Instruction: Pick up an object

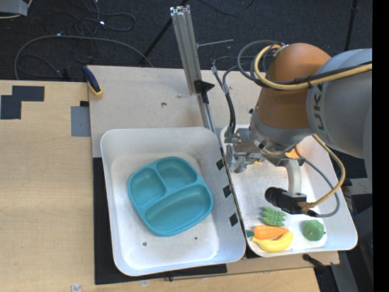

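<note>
My gripper (238,163) hangs over the left part of the right bin (340,239), close to the wall shared with the left bin. Nothing shows in its grasp. At the right bin's near end lie several toy foods: a green leafy piece (273,215), an orange carrot (270,231), a yellow banana (275,243) and a round green fruit (313,230). They sit well in front of the gripper and apart from it. A small orange thing (294,154) peeks out from behind the arm.
The left bin (115,148) holds a teal divided plate (170,193) near its middle. A metal post (187,47) rises behind the bins. The grey and orange arm (298,84) covers the far part of the right bin.
</note>
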Tool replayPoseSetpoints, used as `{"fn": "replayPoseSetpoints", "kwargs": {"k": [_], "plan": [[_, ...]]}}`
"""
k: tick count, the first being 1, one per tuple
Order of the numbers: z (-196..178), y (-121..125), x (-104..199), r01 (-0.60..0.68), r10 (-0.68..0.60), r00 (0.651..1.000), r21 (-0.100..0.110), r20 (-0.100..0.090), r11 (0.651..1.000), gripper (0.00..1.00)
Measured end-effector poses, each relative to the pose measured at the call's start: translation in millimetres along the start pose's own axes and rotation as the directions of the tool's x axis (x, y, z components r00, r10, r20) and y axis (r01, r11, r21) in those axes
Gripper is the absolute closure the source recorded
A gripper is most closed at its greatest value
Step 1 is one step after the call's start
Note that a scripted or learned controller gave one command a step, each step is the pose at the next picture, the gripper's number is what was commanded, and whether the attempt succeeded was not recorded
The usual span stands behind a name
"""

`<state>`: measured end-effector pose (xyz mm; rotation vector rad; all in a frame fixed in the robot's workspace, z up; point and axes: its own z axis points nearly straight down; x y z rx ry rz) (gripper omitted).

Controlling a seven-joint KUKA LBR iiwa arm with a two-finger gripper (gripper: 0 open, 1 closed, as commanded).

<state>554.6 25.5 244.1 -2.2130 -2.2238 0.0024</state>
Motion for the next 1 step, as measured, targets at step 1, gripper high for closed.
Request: {"fn": "replayPoseSetpoints", "kwargs": {"k": [1], "plan": [[5.8, -18.1, 47.8, -0.001, 0.001, 1.0, 0.002, 0.001, 1.0, 1.0]]}}
